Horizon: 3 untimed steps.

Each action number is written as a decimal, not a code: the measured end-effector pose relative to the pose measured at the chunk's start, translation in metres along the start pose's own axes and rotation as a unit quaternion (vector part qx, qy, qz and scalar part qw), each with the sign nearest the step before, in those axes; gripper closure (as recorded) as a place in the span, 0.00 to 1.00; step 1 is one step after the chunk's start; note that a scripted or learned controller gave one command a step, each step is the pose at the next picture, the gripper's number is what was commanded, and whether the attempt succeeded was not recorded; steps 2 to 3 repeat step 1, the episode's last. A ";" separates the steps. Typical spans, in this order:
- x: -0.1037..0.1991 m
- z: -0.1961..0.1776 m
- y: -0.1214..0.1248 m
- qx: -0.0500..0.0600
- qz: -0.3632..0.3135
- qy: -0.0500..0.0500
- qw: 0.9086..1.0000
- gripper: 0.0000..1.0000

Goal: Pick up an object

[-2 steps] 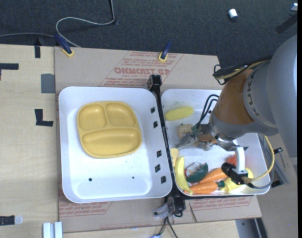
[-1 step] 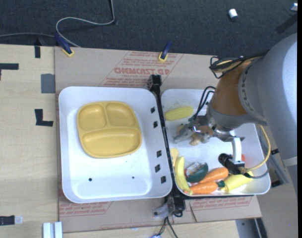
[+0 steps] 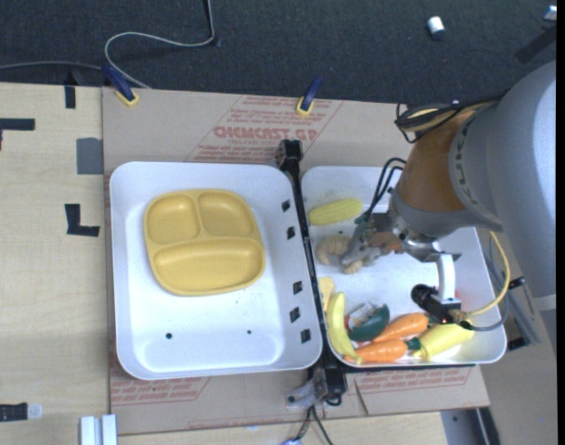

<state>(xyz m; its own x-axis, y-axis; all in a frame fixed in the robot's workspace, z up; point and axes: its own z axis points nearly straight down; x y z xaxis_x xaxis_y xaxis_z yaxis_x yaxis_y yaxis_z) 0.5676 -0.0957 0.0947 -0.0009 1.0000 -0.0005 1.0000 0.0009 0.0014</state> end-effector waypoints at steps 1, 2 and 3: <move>0.059 -0.150 -0.011 0.000 0.000 0.000 1.000 1.00; 0.059 -0.150 -0.011 0.000 0.000 0.000 1.000 1.00; 0.059 -0.150 -0.011 0.000 0.000 0.000 1.000 1.00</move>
